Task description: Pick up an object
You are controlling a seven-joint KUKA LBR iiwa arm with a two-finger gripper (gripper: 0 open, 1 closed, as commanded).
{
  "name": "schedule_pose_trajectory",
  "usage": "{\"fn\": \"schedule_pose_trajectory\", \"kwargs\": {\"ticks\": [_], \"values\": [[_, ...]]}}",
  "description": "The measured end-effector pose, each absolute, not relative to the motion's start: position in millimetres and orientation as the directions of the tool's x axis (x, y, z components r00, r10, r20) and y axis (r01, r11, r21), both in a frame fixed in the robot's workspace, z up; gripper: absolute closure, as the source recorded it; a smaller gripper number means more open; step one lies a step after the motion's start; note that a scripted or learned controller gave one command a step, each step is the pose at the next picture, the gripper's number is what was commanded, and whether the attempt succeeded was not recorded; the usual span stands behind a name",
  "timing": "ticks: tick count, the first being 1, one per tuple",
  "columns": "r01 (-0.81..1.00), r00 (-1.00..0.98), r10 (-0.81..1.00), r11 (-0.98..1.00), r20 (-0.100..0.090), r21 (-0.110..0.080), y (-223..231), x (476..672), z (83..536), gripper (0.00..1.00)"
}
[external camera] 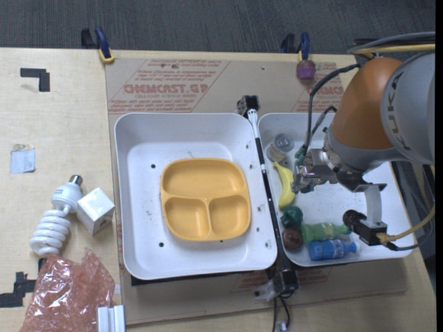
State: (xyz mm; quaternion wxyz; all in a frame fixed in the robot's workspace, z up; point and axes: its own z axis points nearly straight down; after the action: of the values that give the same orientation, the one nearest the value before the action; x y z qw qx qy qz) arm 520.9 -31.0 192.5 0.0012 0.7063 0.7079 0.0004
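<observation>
Banana (pixel 285 184), green toy (pixel 291 216), blue bottle (pixel 331 249) in right bin (pixel 396 198); gripper (pixel 305 177) jaw state unclear; yellow tray (pixel 205 199) in left bin (pixel 138 206)

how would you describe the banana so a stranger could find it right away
Start at the right white bin, the one the grey arm reaches over. Along its left wall, near the divider between the two bins, lies the banana, just left of the claw. It is the only yellow thing in that bin, a curved toy fruit lying above a dark green object and a blue bottle.
</observation>
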Motion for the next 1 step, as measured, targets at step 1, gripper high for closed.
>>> {"fn": "schedule_pose_trajectory", "kwargs": {"ticks": [1], "values": [[1.000, -0.002, 1.000, 0.002, -0.001, 0.002, -31.1, 520.8, 192.5, 0.00]]}}
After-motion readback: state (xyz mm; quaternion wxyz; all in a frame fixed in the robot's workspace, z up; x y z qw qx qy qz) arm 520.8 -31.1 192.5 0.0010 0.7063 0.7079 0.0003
